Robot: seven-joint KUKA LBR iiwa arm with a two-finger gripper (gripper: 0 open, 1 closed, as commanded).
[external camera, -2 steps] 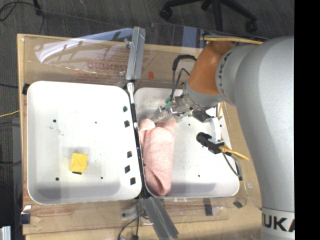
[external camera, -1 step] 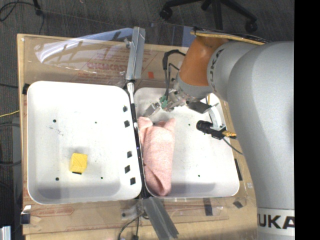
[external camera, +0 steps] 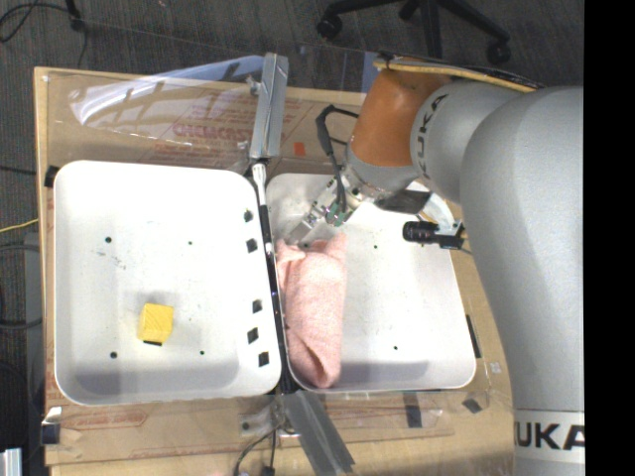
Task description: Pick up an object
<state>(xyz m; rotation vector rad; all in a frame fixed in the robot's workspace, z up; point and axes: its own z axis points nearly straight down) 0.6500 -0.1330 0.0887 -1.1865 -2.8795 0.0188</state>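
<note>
**Camera view: pink cloth lying in the right bin, jaws hanging at its upper end**

A rolled pink cloth (external camera: 314,305) is lying along the left wall of the right bin (external camera: 427,296), running from mid-bin toward the near edge. The gripper (external camera: 319,220) is hanging just over the cloth's far end; whether the jaws are apart or together cannot be told. A small yellow block (external camera: 156,323) is sitting in the left bin (external camera: 149,216), well apart from the cloth. Both bins are resting on the worktop (external camera: 149,107).
</note>
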